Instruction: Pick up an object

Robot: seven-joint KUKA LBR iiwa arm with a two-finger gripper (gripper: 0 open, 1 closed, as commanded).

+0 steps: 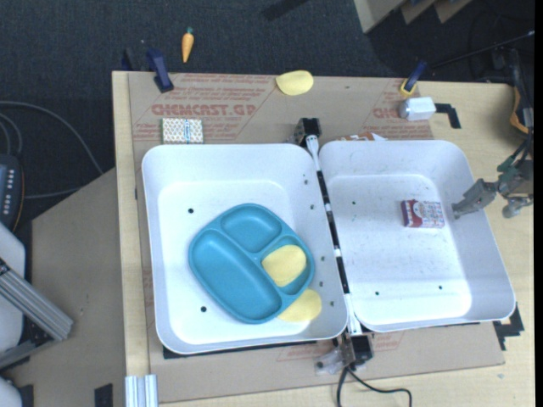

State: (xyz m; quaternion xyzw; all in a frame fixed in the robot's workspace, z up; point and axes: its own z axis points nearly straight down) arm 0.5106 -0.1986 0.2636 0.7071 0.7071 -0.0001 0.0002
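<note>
Red-and-white, the packet (422,214) lies flat in the right bin (475,287), long side across, just left of the gripper (469,202) at that bin's right rim, its grip unreadable from here.

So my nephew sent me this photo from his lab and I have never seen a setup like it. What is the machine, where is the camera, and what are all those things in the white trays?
The photo comes from one fixed camera above a bench, looking down at a slant. Two shallow white bins sit side by side. The left bin holds a blue divided plate with a yellow piece in one compartment and another yellow piece at the plate's edge. The right bin holds a small red and white packet. The machine is a robot arm reaching in from the right; its two-finger gripper hangs over the right bin's edge, beside the packet, holding nothing. It is meant to pick up an object. Another yellow piece lies on the bench behind the bins.
</note>
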